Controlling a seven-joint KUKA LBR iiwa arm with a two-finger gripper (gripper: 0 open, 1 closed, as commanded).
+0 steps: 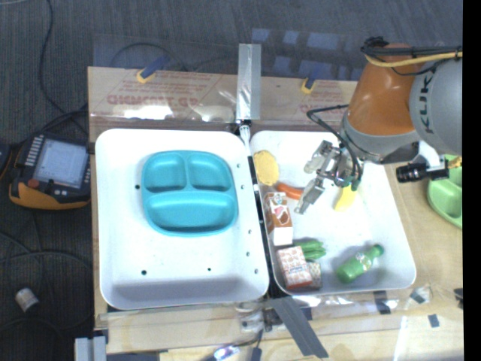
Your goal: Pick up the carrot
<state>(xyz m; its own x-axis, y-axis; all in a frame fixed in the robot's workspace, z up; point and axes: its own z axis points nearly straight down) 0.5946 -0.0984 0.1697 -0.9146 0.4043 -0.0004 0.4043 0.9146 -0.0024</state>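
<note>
Approach step: two-finger metal end effector (314, 192), fingers apart, just beside small orange carrot (290, 192); next, lowering astride, then closing.

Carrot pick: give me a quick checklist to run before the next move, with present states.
1. Carrot visible in the right bin: ok, a short orange piece.
2. Pincer over the right bin: ok.
3. Pincer close to the carrot: ok, fingertips just beside it.
4. Carrot between the fingers: cannot tell.
5. Room around the carrot: not ok, the red carton and the yellow round item lie close.
</note>
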